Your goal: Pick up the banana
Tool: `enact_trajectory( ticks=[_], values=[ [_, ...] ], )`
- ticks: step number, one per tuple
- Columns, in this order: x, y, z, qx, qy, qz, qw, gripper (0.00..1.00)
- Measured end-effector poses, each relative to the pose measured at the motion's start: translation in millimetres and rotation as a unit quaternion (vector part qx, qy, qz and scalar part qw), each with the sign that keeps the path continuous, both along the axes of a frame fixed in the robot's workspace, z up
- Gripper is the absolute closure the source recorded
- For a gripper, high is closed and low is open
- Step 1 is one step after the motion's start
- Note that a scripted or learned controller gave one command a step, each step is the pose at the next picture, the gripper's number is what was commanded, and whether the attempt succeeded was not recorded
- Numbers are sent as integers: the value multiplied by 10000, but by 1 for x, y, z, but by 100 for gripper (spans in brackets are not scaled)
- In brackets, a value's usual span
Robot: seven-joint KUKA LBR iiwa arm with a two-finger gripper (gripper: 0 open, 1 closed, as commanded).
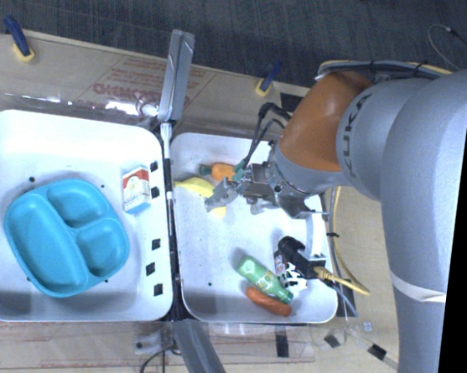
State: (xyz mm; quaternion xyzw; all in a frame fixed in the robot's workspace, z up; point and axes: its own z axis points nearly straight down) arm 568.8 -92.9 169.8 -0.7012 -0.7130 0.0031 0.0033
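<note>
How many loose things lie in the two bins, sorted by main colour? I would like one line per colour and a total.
Blue: 1, the plate
White: 1, the small carton
Yellow: 1, the banana
Orange: 2, the small orange piece and the long orange piece
Green: 1, the tube
Total: 6

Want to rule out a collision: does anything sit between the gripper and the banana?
Nothing visible does. The gripper is right beside the banana in the right bin. An orange-and-green item lies just beyond them, close but not between. The green bottle lies well off toward the bin's near edge.
</note>
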Motion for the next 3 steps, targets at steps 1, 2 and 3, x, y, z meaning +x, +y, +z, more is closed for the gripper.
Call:
enact_trajectory(
  ticks=[1,2,3],
  values=[
    [37,-14,-82,0,-13,86,10000,0],
    [37,-14,-75,-2,14,112,9999,100],
    [89,26,19,-3,-19,-328,9995,100]
  ],
)
